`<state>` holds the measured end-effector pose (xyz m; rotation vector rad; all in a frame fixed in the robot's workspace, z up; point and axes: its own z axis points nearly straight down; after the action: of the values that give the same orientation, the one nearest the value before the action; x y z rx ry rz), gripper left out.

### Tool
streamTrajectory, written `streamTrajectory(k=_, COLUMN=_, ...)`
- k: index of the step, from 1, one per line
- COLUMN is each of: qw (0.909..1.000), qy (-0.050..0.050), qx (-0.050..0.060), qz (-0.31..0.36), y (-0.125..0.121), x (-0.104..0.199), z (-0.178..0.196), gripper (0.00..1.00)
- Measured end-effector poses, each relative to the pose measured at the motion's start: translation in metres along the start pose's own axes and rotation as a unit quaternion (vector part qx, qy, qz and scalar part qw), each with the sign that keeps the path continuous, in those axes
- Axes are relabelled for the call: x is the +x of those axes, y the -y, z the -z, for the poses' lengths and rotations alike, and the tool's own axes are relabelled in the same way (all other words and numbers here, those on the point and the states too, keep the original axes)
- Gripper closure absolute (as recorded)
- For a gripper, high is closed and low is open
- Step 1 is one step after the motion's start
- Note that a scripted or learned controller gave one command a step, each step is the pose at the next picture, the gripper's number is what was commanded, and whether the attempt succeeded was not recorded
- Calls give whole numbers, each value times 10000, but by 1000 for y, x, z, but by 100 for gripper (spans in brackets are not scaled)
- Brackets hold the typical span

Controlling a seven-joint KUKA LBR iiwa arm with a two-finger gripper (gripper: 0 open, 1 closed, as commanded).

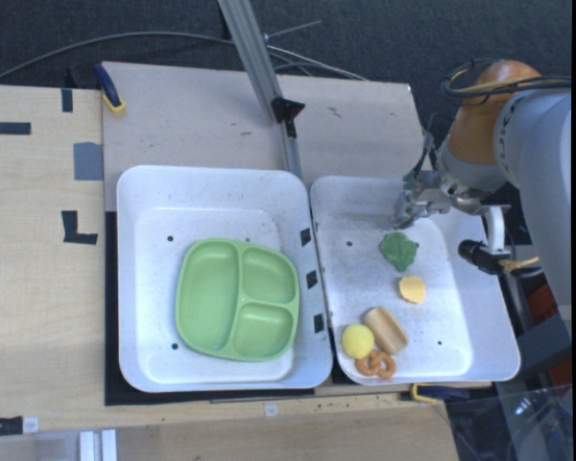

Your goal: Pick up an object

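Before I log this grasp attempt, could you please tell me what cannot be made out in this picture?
- Pincer: small and blurred above the green toy; contact between them is unclear.
- Pretzel: too small, partly against the hot dog.
- Arm: cut off by the right edge.

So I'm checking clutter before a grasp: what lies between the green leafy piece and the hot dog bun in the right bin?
In the camera view, a small yellow slice lies between the green leafy piece and the hot dog bun.

Green leafy toy (pixel 398 250), yellow slice (pixel 412 289), ball (pixel 357 340), hotdog (pixel 386 329), pretzel (pixel 375 364) lie loose.
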<state>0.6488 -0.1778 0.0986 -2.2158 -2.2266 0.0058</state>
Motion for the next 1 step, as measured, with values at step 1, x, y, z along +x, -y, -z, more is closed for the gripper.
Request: streamTrajectory(k=1, qw=10000, qy=-6, qx=-40, qz=-17, y=5, x=0, z=62, gripper=100)
